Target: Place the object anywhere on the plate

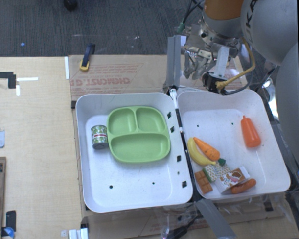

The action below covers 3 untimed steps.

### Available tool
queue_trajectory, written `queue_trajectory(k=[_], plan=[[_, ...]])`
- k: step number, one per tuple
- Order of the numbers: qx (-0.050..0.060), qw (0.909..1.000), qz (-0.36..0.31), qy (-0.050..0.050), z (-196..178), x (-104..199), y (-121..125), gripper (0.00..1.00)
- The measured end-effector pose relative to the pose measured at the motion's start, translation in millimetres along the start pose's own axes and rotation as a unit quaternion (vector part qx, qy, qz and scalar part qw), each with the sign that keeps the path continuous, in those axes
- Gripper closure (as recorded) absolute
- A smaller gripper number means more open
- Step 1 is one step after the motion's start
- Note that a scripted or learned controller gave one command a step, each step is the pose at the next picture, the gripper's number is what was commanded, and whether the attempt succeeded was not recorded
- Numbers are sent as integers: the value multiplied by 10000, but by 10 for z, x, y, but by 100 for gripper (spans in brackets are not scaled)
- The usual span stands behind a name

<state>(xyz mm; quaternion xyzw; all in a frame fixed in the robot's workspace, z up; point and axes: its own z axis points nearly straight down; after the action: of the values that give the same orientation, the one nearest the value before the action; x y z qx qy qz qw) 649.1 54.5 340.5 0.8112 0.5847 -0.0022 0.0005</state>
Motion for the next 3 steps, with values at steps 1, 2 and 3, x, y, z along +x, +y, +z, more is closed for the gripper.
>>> queue_trajectory(k=[1, 2, 3], plan=[[11, 9921, -1257, -3, -127, -433, -991, 100], [10, 9816, -1909, -2, 88, -138, -1752, 100], [9, 9786, -2059, 3, 740, -346, -1682, 100]])
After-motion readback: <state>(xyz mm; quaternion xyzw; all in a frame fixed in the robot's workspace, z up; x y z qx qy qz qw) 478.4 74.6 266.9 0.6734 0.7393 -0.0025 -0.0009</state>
